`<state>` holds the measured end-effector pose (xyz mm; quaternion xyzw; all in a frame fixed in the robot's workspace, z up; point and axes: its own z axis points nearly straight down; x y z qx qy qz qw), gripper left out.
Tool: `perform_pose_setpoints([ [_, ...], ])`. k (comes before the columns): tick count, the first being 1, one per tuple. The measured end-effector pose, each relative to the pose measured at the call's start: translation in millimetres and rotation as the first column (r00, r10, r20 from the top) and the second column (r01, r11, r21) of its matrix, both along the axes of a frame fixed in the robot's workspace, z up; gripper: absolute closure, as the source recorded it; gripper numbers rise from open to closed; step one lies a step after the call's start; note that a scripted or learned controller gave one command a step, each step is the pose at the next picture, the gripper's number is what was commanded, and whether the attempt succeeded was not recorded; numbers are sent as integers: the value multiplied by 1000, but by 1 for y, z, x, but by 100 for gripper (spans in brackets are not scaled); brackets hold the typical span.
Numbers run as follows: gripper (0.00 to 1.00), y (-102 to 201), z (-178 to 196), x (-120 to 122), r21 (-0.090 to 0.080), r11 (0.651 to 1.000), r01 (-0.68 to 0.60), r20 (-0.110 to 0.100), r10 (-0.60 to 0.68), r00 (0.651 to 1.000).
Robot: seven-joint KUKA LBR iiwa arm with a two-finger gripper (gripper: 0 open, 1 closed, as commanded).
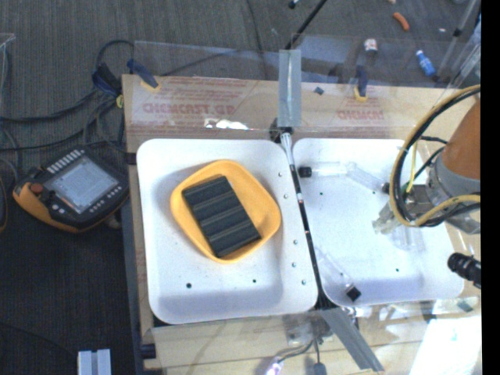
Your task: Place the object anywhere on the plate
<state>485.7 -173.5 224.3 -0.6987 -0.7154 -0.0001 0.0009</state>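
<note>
Lying across the yellow plate (225,208) in the left bin (156,272), the black ridged object (221,216) rests. At three o'clock the gripper (406,221) hovers over the right bin (367,280); its grip is unreadable. Cables and a teach pendant (74,190) litter the carpet at nine o'clock.

One fixed camera high above the bench (211,108), slanting down across both white bins (156,209), arm side right.
</note>
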Motion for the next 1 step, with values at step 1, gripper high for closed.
perform_pose_setpoints([
  [1, 0, 0, 0, 0, 0, 1000, 0, 0, 0, 1000],
])
